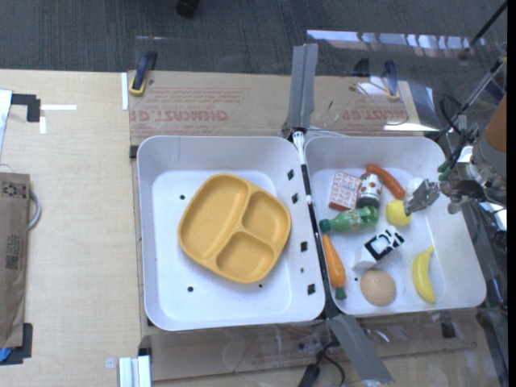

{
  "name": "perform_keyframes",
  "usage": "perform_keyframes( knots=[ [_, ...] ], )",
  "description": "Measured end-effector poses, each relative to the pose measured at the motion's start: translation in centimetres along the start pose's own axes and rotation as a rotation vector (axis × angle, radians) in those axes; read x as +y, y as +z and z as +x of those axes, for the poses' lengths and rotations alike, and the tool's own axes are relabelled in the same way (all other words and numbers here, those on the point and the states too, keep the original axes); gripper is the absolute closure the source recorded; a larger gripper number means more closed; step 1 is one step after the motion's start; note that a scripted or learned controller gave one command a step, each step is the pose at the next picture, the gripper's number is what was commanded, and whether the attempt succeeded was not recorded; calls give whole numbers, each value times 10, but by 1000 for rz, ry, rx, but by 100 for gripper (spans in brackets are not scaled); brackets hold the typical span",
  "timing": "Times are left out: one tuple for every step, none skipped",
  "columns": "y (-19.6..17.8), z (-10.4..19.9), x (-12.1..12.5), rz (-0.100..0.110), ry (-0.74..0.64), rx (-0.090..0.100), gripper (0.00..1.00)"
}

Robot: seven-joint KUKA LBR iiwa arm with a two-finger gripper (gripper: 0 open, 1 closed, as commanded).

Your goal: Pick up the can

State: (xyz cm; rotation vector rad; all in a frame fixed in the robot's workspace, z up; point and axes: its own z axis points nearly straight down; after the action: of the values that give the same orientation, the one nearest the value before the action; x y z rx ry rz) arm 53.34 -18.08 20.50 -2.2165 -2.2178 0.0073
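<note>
The can (369, 189), small with a white and red label and a dark top, stands in the right bin (459, 240) near its middle. It sits between a red box (344, 190) and an orange sausage-like piece (386, 181). My gripper (439, 198) hovers over the right side of this bin, to the right of the can and apart from it. Its fingers (421, 195) are open with nothing between them. One finger is close to a yellow lemon (397, 212).
A green bottle (349, 220) lies just below the can. A carrot (334, 262), a black and white block (384, 244), a brown round item (377, 287) and a banana (424, 275) fill the bin's front. The left bin (157, 240) holds a yellow divided plate (234, 228).
</note>
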Motion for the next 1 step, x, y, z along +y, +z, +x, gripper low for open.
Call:
perform_keyframes(
  knots=[
    [-170, 4, -56, -7, 161, -3, 0]
  ],
)
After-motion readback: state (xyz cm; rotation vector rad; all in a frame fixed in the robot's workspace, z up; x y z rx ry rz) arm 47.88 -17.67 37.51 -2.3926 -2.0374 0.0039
